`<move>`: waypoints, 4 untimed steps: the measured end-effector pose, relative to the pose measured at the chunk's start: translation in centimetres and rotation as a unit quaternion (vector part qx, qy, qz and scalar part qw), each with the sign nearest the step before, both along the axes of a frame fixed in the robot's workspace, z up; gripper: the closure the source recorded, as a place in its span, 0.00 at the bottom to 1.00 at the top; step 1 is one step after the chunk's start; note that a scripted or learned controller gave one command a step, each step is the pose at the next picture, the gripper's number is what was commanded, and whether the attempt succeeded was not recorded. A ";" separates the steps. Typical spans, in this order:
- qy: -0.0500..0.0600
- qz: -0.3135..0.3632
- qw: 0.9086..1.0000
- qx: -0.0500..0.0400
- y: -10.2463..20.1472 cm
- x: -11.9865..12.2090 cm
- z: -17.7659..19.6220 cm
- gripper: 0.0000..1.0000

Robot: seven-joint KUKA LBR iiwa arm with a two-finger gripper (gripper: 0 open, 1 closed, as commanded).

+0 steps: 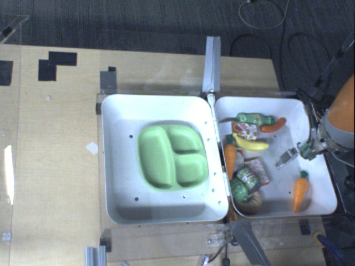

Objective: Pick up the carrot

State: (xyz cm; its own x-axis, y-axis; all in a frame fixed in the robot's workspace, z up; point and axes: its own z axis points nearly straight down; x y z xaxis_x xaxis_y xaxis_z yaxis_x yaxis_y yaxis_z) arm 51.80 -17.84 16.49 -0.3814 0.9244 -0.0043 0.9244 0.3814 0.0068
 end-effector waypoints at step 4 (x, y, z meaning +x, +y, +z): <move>-0.002 0.329 0.944 -0.005 -2.8 3.1 -7.5 0.00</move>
